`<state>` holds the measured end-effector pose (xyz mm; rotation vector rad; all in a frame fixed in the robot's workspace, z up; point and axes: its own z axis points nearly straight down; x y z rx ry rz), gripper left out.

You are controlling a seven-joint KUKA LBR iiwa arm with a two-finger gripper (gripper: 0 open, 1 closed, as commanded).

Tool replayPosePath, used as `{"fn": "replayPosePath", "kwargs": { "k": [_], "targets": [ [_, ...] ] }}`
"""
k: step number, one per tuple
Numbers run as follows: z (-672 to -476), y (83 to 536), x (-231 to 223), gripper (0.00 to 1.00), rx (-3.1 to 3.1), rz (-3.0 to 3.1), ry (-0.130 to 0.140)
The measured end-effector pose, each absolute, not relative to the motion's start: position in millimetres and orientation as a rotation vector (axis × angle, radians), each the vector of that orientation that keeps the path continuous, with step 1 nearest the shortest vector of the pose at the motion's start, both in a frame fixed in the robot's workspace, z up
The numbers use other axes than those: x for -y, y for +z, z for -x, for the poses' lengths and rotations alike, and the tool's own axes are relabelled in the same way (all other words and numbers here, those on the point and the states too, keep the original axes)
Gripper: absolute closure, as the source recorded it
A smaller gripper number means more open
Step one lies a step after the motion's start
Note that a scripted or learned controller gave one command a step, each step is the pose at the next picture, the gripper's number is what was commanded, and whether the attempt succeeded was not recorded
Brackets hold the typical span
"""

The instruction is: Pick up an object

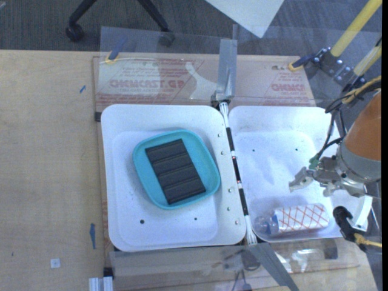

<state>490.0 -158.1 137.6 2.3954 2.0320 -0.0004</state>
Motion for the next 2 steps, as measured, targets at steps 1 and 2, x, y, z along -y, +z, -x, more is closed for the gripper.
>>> {"fn": "replayPosePath", "kwargs": {
  "k": [1, 2],
  "targets": [
    [-489.9, 147.0, 160.1, 1.00, -2.025, -2.398, 0.000],
    [-489.8, 146.9, 160.1, 0.00, -2.026, -2.398, -0.001]
  ]
}}
